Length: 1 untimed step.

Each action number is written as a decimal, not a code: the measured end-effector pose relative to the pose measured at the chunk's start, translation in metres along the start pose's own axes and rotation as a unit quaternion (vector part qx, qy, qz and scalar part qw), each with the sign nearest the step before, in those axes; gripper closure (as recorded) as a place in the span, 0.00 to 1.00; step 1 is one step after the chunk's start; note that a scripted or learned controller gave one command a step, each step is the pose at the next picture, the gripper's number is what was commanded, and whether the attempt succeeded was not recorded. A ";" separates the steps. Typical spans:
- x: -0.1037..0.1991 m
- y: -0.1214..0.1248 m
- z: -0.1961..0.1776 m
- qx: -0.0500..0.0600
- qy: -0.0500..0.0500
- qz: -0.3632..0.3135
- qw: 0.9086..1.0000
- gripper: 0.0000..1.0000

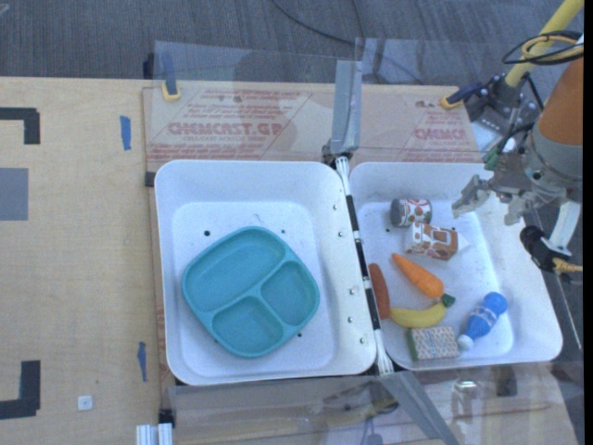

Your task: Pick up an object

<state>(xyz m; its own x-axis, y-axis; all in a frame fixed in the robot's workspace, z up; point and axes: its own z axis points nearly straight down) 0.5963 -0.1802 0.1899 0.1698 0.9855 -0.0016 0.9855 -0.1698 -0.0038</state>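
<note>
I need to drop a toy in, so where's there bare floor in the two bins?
Left bin: strip above the plate. Right bin: patch right of the carrot, above the bottle. Crowded around the banana.

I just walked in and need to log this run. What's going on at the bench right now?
The arm reaches in from the right, with its gripper open over the far right part of the right bin, holding nothing. That bin contains a can, a small carton, a carrot, a banana, a blue bottle and a sponge. A teal divided plate lies in the left bin. Nothing has been picked up yet.
</note>
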 end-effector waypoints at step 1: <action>-0.007 -0.016 0.069 -0.019 -0.002 -0.026 0.999 0.00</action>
<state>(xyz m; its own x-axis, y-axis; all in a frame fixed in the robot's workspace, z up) 0.5790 -0.1847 0.1206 0.1193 0.9928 -0.0054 0.9923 -0.1190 0.0348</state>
